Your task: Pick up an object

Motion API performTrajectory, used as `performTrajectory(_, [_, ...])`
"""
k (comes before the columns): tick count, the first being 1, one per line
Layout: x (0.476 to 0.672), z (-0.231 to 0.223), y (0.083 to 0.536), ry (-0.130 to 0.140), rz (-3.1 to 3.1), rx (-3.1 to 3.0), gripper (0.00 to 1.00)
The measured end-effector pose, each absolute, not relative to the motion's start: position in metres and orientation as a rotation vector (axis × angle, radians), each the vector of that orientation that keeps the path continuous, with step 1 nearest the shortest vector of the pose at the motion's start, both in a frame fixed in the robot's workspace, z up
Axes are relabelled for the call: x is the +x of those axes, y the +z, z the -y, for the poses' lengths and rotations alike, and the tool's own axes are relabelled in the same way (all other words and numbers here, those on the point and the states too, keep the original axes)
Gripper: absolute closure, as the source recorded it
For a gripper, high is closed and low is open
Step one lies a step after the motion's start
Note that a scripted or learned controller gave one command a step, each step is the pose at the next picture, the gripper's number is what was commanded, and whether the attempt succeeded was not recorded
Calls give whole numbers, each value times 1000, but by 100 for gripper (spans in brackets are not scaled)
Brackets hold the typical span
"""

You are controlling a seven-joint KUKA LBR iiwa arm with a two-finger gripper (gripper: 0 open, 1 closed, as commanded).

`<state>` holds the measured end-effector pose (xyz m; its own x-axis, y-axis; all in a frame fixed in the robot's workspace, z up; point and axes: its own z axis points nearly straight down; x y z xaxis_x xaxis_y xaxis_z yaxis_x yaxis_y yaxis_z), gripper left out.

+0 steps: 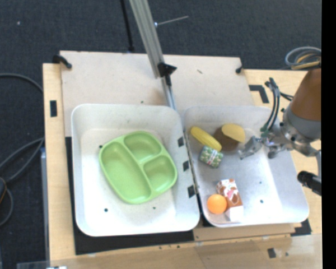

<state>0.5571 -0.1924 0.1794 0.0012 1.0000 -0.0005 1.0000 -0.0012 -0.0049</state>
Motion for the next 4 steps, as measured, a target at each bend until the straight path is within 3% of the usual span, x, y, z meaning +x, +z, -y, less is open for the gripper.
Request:
performTrajectory(1, [554, 203, 132, 5, 2219, -2222, 0])
performTrajectory(2, [556, 203, 146, -3, 2219, -2231, 100])
performTrajectory(4, [562, 209, 253, -5, 2230, -2222, 100])
